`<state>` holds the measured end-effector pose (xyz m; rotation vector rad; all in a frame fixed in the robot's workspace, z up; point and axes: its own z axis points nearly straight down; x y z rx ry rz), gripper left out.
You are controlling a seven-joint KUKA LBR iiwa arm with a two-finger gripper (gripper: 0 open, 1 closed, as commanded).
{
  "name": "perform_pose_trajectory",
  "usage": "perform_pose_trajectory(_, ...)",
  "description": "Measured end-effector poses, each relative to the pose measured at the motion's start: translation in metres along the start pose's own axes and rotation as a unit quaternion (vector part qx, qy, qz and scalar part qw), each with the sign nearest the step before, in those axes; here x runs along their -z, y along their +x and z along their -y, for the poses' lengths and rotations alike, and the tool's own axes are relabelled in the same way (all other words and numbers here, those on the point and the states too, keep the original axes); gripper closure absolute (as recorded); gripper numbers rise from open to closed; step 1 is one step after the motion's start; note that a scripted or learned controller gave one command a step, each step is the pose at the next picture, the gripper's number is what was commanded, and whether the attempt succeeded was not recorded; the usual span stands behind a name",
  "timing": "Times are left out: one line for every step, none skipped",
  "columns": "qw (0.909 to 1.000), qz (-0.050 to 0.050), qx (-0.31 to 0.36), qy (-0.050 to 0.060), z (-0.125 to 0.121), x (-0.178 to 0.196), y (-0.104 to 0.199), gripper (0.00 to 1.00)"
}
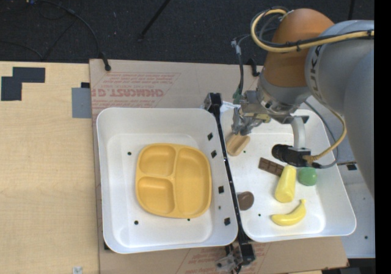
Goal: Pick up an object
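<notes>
We see the gripper (242, 127) fingers closed on a tan bread roll (237, 144) hanging just below them; it looks light and soft, so we'd pinch its middle gently.

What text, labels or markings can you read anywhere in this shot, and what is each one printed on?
"CHEMCRZT. C" or similar, in red: on the cardboard sheet behind the left bin; it looks mirrored or upside down, so the reading is uncertain.
Smaller red lines under it: too blurred to read.
Red print on the cardboard at the front edge: too blurred to read.
Dark letters on the grey arm by the orange band: partly hidden, not readable.
</notes>
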<state>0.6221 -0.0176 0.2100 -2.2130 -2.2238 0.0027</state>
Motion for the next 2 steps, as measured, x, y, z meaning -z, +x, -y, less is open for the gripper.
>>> perform_pose_trajectory(1.0,0.0,0.0,-0.001,-0.002,0.014,0.049,1.0)
perform_pose_trajectory(1.0,0.001,-0.001,-0.001,-0.007,0.006,0.095,1.0)
